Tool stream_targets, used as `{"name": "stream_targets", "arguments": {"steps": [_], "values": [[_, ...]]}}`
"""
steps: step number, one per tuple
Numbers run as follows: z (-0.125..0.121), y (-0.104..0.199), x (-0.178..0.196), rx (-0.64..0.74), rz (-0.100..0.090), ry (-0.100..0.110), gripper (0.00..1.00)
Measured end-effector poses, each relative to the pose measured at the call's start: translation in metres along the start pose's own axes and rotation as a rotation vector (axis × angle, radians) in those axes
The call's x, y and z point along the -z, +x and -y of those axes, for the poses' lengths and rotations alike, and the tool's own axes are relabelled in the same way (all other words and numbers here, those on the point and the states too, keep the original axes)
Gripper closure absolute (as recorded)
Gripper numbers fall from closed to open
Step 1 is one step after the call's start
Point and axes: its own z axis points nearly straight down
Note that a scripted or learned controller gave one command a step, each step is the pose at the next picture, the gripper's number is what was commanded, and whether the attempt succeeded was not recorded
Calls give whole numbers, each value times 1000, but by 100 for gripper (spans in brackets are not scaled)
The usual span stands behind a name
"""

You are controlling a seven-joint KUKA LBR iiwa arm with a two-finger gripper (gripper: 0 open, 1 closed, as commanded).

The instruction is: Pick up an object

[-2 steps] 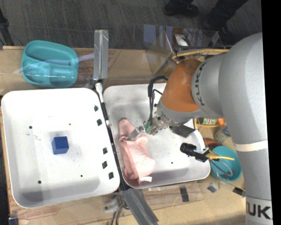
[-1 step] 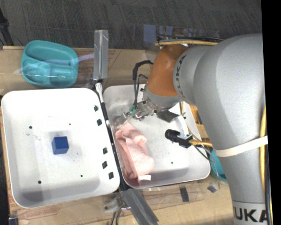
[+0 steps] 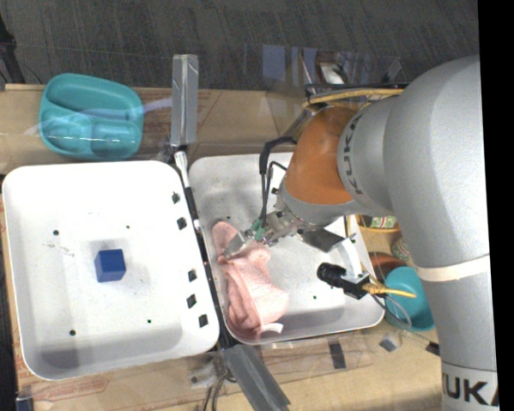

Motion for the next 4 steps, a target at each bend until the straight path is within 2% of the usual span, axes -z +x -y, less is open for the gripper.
{"name": "stream_targets", "arguments": {"steps": [1, 2, 3, 4], "values": [[-32, -8, 0, -138, 1, -1, 0], [36, -17, 0, -108, 0, -1, 0], [-7, -21, 0, -162, 0, 0, 0], [-7, 7, -1, -73, -2, 1, 0]]}}
